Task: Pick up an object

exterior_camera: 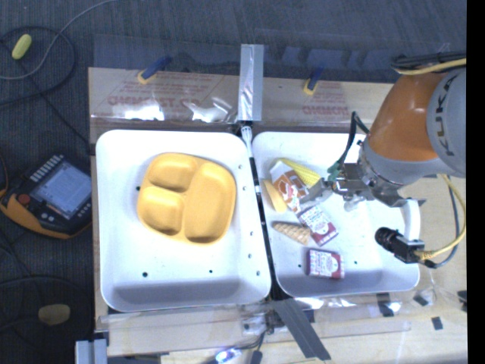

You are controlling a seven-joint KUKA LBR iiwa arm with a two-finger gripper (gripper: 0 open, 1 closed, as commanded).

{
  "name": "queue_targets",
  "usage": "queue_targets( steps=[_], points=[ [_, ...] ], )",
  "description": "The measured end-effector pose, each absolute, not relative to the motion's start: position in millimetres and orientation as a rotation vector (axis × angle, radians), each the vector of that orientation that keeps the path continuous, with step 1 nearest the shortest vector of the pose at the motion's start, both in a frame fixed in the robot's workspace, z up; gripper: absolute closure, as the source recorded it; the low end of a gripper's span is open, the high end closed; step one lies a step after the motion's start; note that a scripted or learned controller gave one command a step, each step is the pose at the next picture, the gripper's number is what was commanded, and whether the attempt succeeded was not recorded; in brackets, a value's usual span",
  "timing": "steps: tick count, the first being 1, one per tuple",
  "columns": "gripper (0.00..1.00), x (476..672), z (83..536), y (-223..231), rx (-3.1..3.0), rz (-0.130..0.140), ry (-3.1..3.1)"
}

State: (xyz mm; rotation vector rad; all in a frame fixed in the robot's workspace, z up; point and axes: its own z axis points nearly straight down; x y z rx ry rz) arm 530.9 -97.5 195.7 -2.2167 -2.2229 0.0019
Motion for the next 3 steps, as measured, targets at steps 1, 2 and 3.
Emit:
queue_targets(
  steps=[1,2,3],
  points=[
    [0.00,593.6,92.3,-110.8,-2.270,0.002,-2.171],
    [1.00,592.8,101.0,-110.8,-2.267,0.003,-2.168],
    [1.00,638.3,183.0,-84.2,-2.205,0.007,-2.232]
  ],
)
